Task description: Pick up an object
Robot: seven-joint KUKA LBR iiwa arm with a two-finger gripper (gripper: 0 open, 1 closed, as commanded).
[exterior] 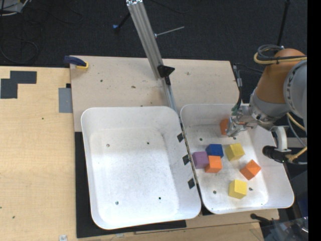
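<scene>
My gripper [232, 130] reaches down into the right bin [281, 195] from the right, at its upper middle. An orange block [223, 126] sits right against the gripper's left side, partly hidden by it. Lower in the same bin lie a blue block [214, 150], a purple block [200, 159], an orange block [214, 163], a yellow block [234, 151], another orange block [250, 169] and a yellow block [238, 189].
The left bin [100, 129] lies beside the right one, with dark clips along the shared wall [184, 149]. A slanted aluminium bar [148, 36] rises behind the bins. The grey arm with its orange band [273, 82] hangs over the right bin's upper right.
</scene>
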